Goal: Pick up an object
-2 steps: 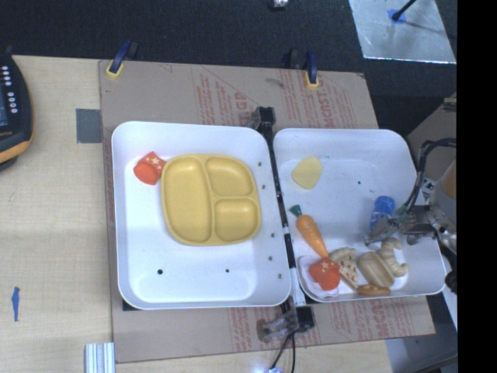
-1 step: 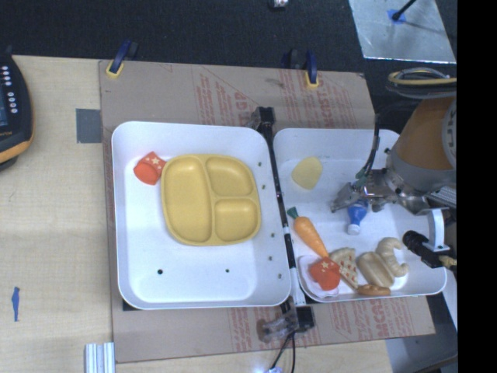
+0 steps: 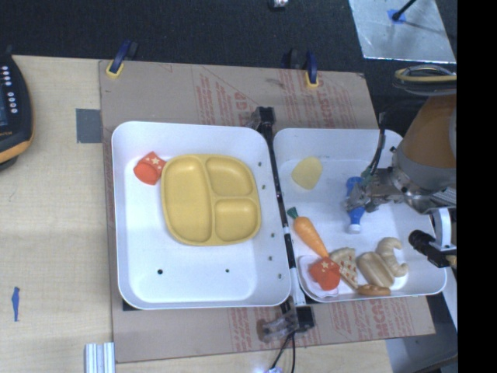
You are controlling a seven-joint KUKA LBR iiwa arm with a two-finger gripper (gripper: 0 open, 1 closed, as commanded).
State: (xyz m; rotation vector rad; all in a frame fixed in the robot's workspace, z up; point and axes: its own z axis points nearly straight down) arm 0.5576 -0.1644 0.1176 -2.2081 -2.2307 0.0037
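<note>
- Gripper (image 3: 356, 212) of mine hangs low in the right bin (image 3: 334, 140), about mid-floor, blue-tipped; I cannot tell from this slanted camera view what state it is in, and nothing shows in its grasp.
- Nearest candidates: a pale yellow piece (image 3: 307, 172) toward the bin's far-left corner, a carrot (image 3: 310, 236) along the left wall, a strawberry (image 3: 325, 273) and bread-like pieces (image 3: 380, 264) crowded along the near edge.
- Judging by the spacing, I would go for the yellow piece or the carrot, which lie apart from the cluster, and come down centred.
- Left bin (image 3: 186, 286) carries a yellow divided plate (image 3: 210, 199) and another strawberry (image 3: 148, 168).
</note>
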